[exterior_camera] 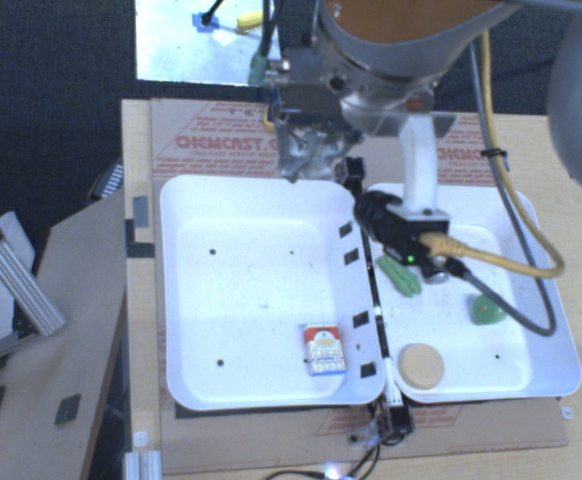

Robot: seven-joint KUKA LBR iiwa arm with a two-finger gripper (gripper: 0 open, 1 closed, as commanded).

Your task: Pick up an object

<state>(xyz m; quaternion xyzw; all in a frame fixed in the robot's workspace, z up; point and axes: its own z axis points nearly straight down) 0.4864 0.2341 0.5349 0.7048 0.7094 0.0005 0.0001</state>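
You see two shallow white plastic bins (241, 258), speckled with small dark dots; in the left one lies a small orange-and-white printed box (323, 349) with a blue lower edge; in the right one you have a tan round disc (421, 365), a pale green lump (487, 311) and a bright green ridged piece (401, 275); the grey arm (411, 18) carries an orange band; a yellow cable (501, 258) loops beside black ones; the cardboard sheet (211, 140) shows red lettering.

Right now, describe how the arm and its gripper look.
The arm is a bulky grey body with a broad orange band above the wrist. The gripper beneath it is dull metal. A yellow cable and a black cable loop down to a black unit bearing a green light.
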